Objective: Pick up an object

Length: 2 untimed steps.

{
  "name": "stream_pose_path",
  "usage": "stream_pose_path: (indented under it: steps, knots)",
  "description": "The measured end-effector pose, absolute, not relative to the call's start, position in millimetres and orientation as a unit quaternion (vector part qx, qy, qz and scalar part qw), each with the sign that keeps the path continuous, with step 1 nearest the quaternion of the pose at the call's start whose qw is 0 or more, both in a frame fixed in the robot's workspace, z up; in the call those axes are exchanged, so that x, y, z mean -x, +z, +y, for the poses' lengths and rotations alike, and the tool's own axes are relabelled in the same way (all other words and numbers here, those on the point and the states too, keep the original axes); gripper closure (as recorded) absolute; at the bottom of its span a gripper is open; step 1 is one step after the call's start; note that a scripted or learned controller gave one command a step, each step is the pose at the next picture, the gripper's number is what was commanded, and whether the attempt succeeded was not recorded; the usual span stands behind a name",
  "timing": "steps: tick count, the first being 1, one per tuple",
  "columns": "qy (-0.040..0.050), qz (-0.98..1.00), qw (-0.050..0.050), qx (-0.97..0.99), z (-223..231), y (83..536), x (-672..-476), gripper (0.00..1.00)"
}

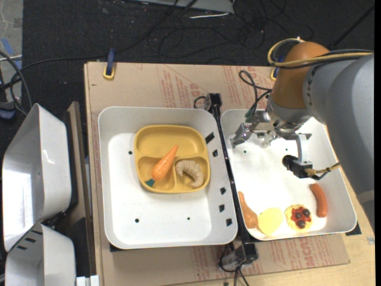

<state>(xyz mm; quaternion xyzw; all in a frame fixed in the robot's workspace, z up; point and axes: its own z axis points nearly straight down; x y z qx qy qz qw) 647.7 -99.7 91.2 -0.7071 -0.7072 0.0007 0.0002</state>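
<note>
Counter (149, 79): brown board, printed red lettering, on dark carpet strewn with cables. Two white bins side by side. Left bin (119, 213) holds a yellow divided plate (172, 158) with a carrot (165, 163) and a shrimp (191, 172) in its compartments. Right bin (339, 151) holds the loose items along its near edge: sausage (321, 199), tart with red berries (299, 216), yellow disc (269, 220), orange drumstick-shaped piece (247, 210).

Arm enters from right. End effector (257, 131) hangs over the far-left part of the right bin; finger spacing cannot be told, nothing seen in it.

Sausage lies well apart from the end effector, toward the near right corner. Long axis runs roughly far-to-near, slightly tilted.
</note>
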Motion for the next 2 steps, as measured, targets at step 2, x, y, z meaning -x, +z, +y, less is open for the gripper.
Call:
stream_pose_path:
  steps: [2]
  knots:
    - [-0.0019, -0.708, -0.002, 0.706, -94.9, 149.6, -656.0, 1.0]
